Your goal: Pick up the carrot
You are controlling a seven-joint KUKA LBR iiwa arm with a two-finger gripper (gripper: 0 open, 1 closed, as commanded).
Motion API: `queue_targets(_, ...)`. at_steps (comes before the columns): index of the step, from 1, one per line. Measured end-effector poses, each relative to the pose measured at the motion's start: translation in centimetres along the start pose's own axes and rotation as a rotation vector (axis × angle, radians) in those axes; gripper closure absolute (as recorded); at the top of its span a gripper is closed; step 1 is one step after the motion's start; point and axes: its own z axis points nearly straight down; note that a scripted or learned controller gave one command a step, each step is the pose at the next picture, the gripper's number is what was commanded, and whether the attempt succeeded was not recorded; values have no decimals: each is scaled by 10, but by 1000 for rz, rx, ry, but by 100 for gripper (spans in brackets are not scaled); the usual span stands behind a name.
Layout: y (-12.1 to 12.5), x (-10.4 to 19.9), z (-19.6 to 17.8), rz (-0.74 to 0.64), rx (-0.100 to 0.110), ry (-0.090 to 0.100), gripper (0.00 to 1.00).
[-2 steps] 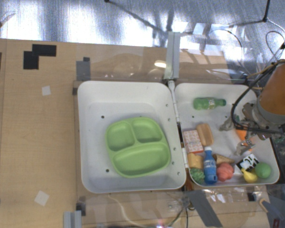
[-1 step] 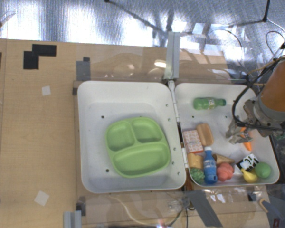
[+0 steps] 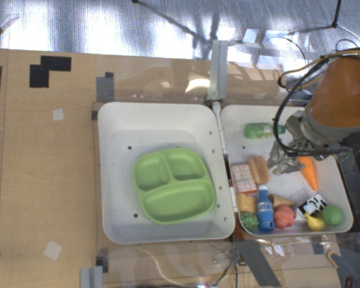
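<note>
Camera view. The claw (image 3: 286,161) hangs low in the right bin (image 3: 343,179), at the right of the frame, just left of the carrot (image 3: 310,171). The carrot lies beside the metal fingers, not between them; whether it touches them cannot be told. Whether the fingers are spread or closed also cannot be told.

Step in hand, as judged: approach to the grasp; the carrot is not yet lifted. The next move calls for centring the fingers across the carrot, closing, then rising clear of the neighbouring items.

Count:
- white bins: two;
- green divided plate (image 3: 175,185): one, in the left bin (image 3: 120,131);
- carrot: one;
- green bottle (image 3: 261,130): one, lying flat;
- blue bottle (image 3: 264,209): one;
- other small toy foods crowded along the right bin's lower edge: number uncertain.
</note>
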Motion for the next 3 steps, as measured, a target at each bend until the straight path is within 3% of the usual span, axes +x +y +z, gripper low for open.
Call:
queue_targets(1,-57,13,-155,-102,10,-4,100)
queue_targets(2,-55,12,-150,-104,1,0,0)
queue_targets(3,-60,50,48,-128,-13,9,0)
